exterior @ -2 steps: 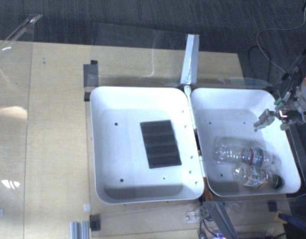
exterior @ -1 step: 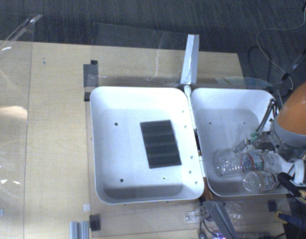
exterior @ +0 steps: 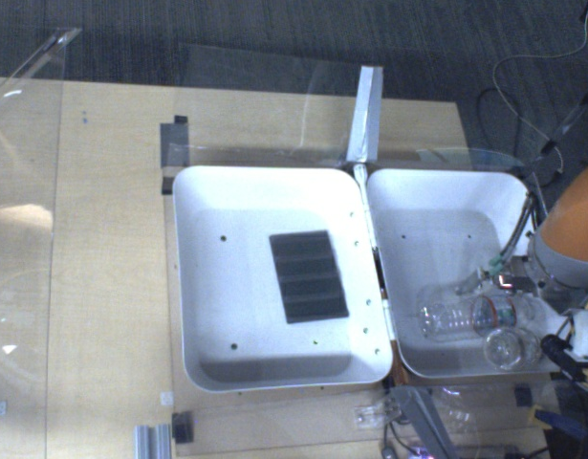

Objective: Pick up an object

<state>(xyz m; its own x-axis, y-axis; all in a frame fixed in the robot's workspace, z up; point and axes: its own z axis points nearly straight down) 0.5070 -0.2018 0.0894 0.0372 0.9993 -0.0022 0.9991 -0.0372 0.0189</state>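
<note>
A clear plastic bottle (exterior: pixel 461 316) lies on its side near the front of the right bin (exterior: pixel 437 208). Just to its right, at the bin's front right corner, is a clear cup (exterior: pixel 504 348). A dark ribbed rectangular pad (exterior: pixel 309 275) lies flat in the middle of the left bin (exterior: pixel 217 208). My gripper (exterior: pixel 502 277) hangs low over the right bin's right side, just above the bottle's right end, with the orange band of the arm (exterior: pixel 573 213) behind it. Nothing shows as held.
A metal divider post (exterior: pixel 363 113) rises behind the seam between the bins. Cables and fittings (exterior: pixel 561 352) crowd the right edge beside the arm. A clear panel (exterior: pixel 26 208) covers the wooden bench at the left.
</note>
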